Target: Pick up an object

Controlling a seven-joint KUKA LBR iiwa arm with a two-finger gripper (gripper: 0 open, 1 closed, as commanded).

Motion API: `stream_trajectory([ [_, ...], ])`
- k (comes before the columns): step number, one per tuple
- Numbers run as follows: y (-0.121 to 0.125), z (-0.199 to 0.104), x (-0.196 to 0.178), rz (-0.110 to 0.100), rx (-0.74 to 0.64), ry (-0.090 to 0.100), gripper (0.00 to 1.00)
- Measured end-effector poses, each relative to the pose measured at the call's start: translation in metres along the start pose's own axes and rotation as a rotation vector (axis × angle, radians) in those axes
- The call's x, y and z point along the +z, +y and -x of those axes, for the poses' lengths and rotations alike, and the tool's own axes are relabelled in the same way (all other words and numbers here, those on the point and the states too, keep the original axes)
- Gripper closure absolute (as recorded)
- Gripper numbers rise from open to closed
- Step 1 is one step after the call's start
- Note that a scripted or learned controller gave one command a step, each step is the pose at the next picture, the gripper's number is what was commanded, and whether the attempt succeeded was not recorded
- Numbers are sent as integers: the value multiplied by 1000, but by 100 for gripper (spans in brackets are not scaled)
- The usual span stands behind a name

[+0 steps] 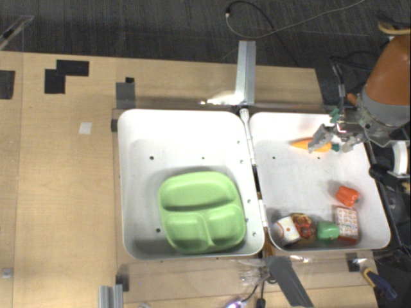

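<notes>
left bin [138, 172]: white, shallow, sits on the worktop [58, 191]; holds a green divided tray [202, 212] toward its near side.
right bin [289, 185]: white, touching the left bin along the shared middle edge; holds all the small items.
carrot [303, 144]: orange, tapered, lying flat in the far part of the right bin; long axis runs roughly left-right, thin end pointing left, thick end hidden under the end effector.
near-edge cluster: white round can [287, 229], a brownish item [304, 228] next to it, a green item [328, 231], a red patterned box [346, 224]; all bunched along the near wall, touching or nearly so.
red-orange block [347, 195]: alone, between the cluster and the carrot, near the right wall.
end effector [334, 140]: over the far right part of the right bin, at the carrot's right end; released or clenched, can't tell, too blurred and cluttered.
key relation: carrot is by far the nearest item, extending left from the end effector; every other item lies well apart toward the near side.
grasp status: can't confirm the carrot is held.
judgement: carrot looks like the target; a close across its short axis, near the thick end, looks likeliest to hold.
risk: tapered round shape may roll or squirt out leftward.
</notes>
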State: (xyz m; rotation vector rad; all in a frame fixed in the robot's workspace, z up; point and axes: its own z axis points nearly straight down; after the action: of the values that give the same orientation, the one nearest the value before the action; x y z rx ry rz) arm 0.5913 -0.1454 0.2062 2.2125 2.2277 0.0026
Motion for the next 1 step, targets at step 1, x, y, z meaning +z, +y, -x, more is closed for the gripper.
stream_trajectory([
  [1,-42,-12,86,0,-35,0,0],
])
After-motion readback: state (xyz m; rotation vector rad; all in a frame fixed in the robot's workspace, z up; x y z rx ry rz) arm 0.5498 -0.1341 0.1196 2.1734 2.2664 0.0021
